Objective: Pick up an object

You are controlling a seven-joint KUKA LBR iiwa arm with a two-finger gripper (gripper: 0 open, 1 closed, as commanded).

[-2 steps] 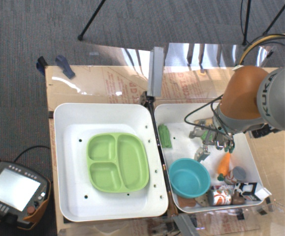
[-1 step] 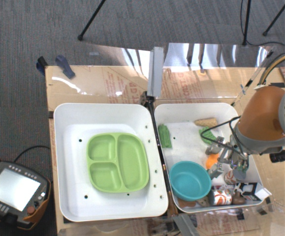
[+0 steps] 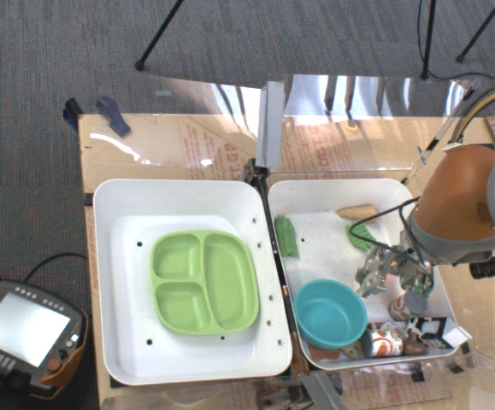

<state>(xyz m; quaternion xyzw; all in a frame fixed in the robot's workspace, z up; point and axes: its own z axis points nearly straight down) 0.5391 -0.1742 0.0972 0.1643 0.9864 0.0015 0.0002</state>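
My gripper hangs low over the right bin, near its right wall, with my orange-banded wrist above it. Just left of it sits a teal bowl. A small can lies at the bin's near edge. In the left bin rests a green divided plate.

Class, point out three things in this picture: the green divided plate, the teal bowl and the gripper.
green divided plate (image 3: 204, 282), camera view, on the ridge between its compartments.
teal bowl (image 3: 330, 313), camera view, on its inner floor.
gripper (image 3: 394, 273), camera view, midway between its fingertips.
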